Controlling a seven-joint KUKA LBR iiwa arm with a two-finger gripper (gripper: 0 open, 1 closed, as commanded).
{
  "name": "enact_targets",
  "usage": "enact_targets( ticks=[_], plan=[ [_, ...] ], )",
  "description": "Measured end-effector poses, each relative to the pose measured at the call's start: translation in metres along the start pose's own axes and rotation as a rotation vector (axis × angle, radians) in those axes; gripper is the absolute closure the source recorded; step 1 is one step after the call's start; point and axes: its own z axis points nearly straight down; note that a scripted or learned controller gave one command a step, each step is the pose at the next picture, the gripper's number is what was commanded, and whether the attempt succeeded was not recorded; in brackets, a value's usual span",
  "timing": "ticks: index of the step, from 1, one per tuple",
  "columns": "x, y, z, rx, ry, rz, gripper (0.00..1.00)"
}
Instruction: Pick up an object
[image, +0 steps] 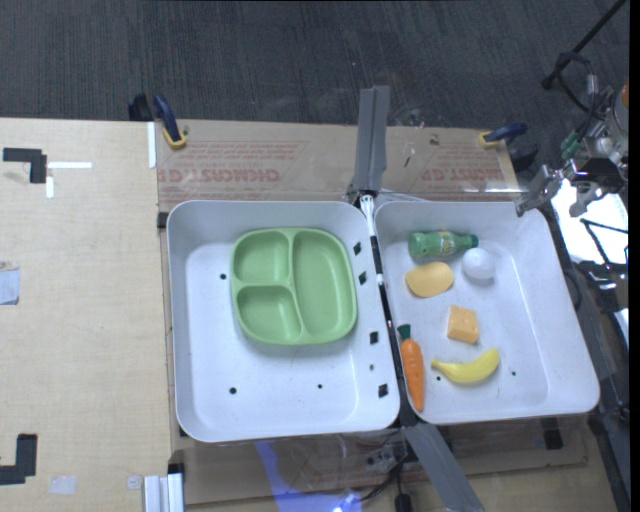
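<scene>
Nothing lifted yet: every object lies in the right bin.

Camera view: the right bin (560, 330) holds a green bottle (441, 243), a white ball (479, 264), a yellow-orange lump (430, 280), a cheese wedge (462, 325), a banana (466, 368) and a carrot (412, 372) against its left wall. The left bin (200, 380) holds a green divided plate (294, 286). At the right edge, metal parts near the bin's far corner may belong to the arm; I cannot tell the gripper's state. By my reading, the whole pick remains: approach, grasp, lift.
</scene>
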Motion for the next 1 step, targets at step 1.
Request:
enact_targets(
  ticks=[1],
  plan=[
    [0.0367,0.0334,0.0952,-0.001,0.000,-0.113,0.00]
  ],
)
